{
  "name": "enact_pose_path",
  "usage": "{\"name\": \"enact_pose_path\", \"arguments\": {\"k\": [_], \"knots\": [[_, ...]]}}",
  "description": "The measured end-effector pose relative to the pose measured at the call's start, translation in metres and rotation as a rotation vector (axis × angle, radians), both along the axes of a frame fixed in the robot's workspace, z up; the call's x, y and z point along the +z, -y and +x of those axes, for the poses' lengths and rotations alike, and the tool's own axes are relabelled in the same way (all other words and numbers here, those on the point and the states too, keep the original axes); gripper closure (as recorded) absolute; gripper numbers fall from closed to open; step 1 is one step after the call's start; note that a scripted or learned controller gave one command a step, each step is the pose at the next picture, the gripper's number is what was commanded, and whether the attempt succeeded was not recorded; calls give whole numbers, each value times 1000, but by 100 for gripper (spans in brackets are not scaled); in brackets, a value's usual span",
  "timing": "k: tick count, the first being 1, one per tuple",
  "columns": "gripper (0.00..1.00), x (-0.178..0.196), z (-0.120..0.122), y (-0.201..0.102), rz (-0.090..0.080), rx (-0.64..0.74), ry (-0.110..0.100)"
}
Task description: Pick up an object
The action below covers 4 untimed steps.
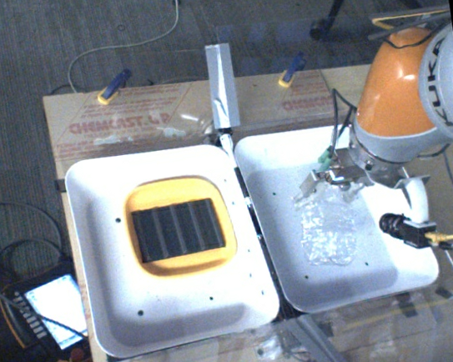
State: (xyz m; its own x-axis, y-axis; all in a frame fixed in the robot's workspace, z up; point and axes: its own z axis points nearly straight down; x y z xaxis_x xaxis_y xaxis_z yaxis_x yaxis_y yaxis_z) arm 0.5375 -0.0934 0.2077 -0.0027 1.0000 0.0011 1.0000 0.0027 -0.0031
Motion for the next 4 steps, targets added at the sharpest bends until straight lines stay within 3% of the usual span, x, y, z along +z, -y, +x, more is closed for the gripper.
{"name": "enact_pose_path", "arguments": {"k": [1,2,3,4], "knots": [[0,-112,-2,22,1,56,2],[0,-118,60,41,-3,66,17],[0,-117,10,22,-4,100,14],[0,-118,67,12,-3,-131,14]]}}
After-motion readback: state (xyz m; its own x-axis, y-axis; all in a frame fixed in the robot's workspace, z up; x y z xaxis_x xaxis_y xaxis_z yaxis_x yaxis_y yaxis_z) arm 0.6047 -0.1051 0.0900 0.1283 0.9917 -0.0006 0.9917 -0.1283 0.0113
